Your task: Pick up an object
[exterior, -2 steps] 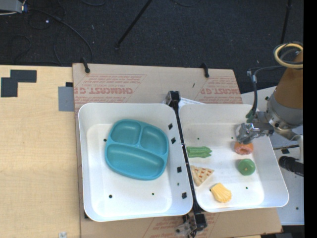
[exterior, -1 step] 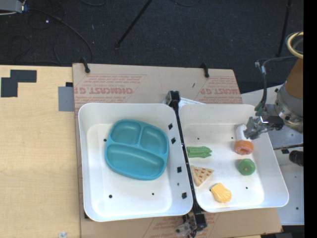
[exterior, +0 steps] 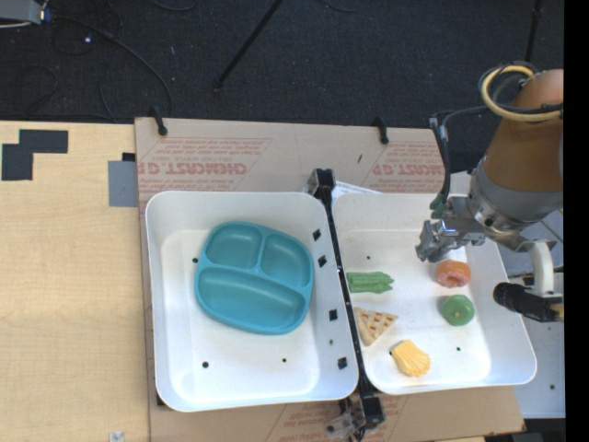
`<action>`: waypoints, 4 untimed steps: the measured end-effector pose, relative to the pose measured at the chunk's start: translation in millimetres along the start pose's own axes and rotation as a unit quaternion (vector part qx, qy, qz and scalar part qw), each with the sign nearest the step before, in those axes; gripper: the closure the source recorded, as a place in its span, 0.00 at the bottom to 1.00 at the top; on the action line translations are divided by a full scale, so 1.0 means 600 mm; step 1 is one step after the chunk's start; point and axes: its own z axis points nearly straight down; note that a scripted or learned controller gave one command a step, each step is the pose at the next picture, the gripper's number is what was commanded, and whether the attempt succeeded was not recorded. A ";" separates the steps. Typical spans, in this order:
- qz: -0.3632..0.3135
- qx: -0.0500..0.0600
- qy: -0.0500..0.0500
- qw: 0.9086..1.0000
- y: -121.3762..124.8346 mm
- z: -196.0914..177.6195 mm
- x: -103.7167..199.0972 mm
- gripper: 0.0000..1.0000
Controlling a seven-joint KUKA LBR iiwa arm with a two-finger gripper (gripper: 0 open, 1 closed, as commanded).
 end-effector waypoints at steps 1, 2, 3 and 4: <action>0.001 0.000 -0.001 1.000 0.006 0.022 0.076 1.00; 0.000 0.001 -0.001 1.000 0.021 0.041 0.158 1.00; 0.000 0.000 0.000 1.000 0.017 0.026 0.248 1.00; -0.001 0.000 -0.001 1.000 0.022 0.016 0.340 1.00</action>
